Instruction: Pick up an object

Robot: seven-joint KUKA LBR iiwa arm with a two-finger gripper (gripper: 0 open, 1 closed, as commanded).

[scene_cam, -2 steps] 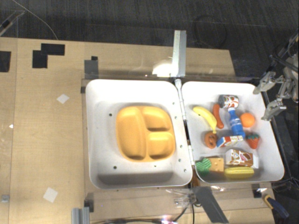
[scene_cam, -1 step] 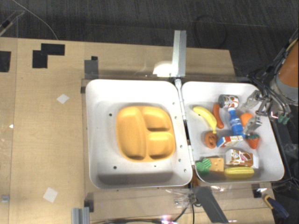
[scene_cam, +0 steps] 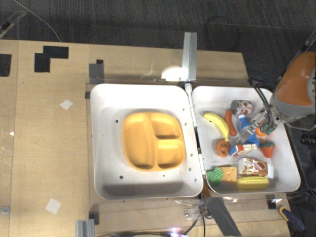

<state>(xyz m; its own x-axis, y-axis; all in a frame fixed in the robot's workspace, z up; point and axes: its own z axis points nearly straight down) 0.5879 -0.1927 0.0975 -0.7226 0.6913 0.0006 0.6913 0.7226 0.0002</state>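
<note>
From above, my pincer [scene_cam: 255, 124] hangs in the right bin [scene_cam: 291, 179] over a blue carton [scene_cam: 245, 147]; I cannot tell its state. A banana [scene_cam: 217, 123], can [scene_cam: 240, 106], carrot [scene_cam: 223, 147] and strawberry [scene_cam: 267, 149] crowd around. A yellow tray [scene_cam: 152, 140] fills the left bin [scene_cam: 106, 132].

A yellow divided tray [scene_cam: 151, 141] lies in the middle of the left white bin [scene_cam: 106, 181], which touches the right white bin [scene_cam: 291, 179] on the wooden bench [scene_cam: 44, 147].

tray [scene_cam: 150, 141] in left bin [scene_cam: 106, 147], toys right
</note>
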